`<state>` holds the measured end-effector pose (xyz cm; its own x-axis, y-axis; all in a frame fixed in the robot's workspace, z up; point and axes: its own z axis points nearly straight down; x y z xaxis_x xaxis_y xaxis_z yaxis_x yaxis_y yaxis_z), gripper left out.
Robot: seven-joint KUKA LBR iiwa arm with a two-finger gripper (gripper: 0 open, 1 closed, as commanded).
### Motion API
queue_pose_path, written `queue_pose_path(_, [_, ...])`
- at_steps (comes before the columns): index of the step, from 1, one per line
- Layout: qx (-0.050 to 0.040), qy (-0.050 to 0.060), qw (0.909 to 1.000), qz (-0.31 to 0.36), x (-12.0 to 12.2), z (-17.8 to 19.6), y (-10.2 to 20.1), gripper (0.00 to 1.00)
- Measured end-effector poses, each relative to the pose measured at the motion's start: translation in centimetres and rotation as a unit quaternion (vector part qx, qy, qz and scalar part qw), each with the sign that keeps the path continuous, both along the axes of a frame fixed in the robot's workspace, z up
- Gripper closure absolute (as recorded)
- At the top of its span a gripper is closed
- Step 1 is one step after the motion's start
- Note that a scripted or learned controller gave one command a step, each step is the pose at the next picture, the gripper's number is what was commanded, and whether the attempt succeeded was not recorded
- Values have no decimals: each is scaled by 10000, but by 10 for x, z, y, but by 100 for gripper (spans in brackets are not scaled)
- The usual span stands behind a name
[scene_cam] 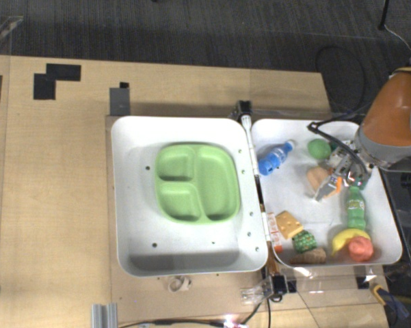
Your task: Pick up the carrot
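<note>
Hovering over the right bin [390, 214], your gripper [336, 182] met the carrot [340, 182].
You saw that small orange piece between its jaws, gripped.

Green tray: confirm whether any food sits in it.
No. The green tray lies bare in the left bin; the blue bottle and other items lie in the right bin.

My arm [396, 118] is cut off by the right edge; my gripper [338, 180] partly hides a small orange item [339, 182], too small to identify.
</note>
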<state>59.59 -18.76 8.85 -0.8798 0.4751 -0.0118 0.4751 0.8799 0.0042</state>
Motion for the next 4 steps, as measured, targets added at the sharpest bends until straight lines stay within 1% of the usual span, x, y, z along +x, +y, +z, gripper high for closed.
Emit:
queue_pose_path(1, [45, 63, 9873, -1585, 65, -1, -14, 0])
queue_pose_path(2, [22, -33, 9880, -1546, 69, 13, -13, 100])
queue_pose_path(3, [49, -3, 9088, -4172, 51, 71, 30, 100])
queue_pose_path(4, [42, 5, 9086, -4177, 50, 70, 29, 0])
